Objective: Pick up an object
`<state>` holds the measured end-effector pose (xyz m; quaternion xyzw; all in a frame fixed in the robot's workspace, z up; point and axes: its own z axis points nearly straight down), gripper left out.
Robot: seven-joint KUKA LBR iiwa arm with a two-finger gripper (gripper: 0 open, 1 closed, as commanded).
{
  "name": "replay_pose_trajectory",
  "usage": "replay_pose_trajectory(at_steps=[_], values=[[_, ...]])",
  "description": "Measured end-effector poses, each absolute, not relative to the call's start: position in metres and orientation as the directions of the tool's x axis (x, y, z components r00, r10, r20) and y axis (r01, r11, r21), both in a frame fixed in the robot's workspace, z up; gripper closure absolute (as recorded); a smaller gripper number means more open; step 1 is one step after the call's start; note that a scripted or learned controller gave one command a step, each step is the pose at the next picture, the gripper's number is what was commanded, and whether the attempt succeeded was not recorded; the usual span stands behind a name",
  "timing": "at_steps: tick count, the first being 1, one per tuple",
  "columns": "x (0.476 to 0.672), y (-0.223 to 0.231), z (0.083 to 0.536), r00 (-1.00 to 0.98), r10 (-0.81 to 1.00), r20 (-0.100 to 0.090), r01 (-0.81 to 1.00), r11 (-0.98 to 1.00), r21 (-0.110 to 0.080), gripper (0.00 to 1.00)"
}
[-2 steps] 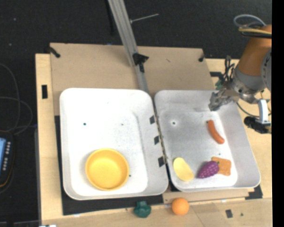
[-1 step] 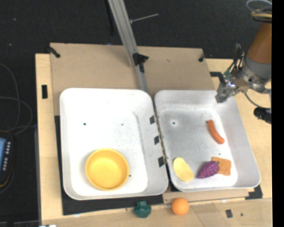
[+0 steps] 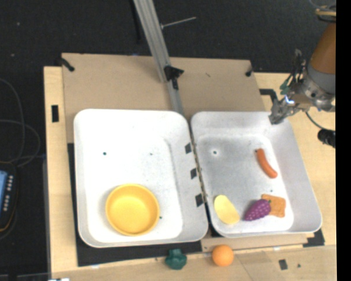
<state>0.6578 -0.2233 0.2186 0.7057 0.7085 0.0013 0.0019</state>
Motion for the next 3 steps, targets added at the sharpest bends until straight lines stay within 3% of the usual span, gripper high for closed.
replay_pose_trajectory(at_steps=[1,3], values=[[0.661,-0.170,0.230,-0.007,1.000,0.001,1.000,0.007,0.003,1.00],[0.644,-0.069,0.236,-0.006,1.000,0.001,1.000,0.006,0.001,1.00]])
